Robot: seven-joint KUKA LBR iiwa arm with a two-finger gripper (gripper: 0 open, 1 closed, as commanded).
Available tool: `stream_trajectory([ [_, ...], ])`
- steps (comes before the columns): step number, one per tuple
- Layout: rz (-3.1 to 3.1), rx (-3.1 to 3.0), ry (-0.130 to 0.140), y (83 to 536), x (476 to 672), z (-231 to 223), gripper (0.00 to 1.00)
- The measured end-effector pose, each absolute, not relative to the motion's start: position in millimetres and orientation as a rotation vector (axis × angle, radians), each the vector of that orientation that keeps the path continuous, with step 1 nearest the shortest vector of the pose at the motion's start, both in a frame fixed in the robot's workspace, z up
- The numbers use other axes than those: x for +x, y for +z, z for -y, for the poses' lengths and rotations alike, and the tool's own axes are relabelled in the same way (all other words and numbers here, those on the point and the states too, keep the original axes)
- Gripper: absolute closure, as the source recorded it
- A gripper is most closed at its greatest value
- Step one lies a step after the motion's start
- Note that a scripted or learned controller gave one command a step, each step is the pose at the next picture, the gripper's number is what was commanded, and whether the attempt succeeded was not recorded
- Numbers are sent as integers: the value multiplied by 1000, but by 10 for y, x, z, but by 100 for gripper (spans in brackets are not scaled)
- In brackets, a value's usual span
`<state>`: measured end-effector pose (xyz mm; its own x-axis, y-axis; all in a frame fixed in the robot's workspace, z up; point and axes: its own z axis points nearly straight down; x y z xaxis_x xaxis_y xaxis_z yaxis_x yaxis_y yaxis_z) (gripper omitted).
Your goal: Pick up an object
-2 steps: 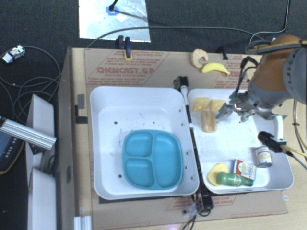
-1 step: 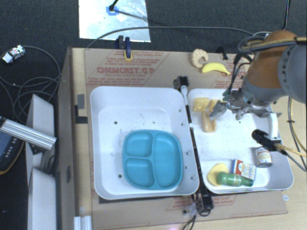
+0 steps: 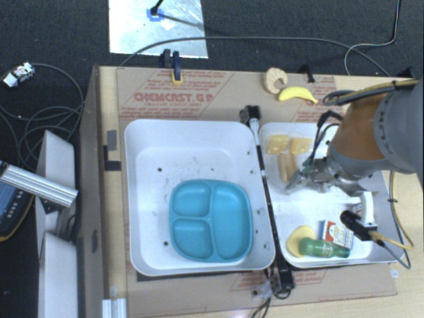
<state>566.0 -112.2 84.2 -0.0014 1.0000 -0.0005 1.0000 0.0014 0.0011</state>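
Pale yellow blocks (image 3: pixel 287 152) lie in the right bin (image 3: pixel 281 204) at its 11 o'clock corner, touching the divider-side wall. The gripper (image 3: pixel 298 179) hangs just at their 5 o'clock; whether its fingers grasp anything I cannot tell. Bare floor lies below, toward a green bottle (image 3: pixel 324 248) near the front rim. The left bin (image 3: pixel 142 177) holds a blue divided plate (image 3: pixel 211 220).

A: Two white bins, left (image 3: pixel 142 177) and right (image 3: pixel 281 207). Contents?

B: Left one, a single blue divided plate (image 3: pixel 211 220) (three compartments).

A: Right one?

B: Three pale yellow blocks (image 3: pixel 286 152), one green bottle (image 3: pixel 323 248), one small carton (image 3: pixel 336 233), one yellow round piece (image 3: pixel 299 234).

A: Outside the bins?

B: One banana (image 3: pixel 297 95), one beige ring-like piece (image 3: pixel 275 79) beside it.
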Motion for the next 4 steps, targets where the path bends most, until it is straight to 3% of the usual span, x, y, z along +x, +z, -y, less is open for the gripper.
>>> stream_trajectory([
  [1,-2223,2215,3,852,6433,1218,0],
  [2,-2228,2214,0,958,6431,1220,100],
  [3,-2220,2217,2,1392,6146,1612,100],
  [4,-2222,2217,2,1387,6144,1606,0],
])
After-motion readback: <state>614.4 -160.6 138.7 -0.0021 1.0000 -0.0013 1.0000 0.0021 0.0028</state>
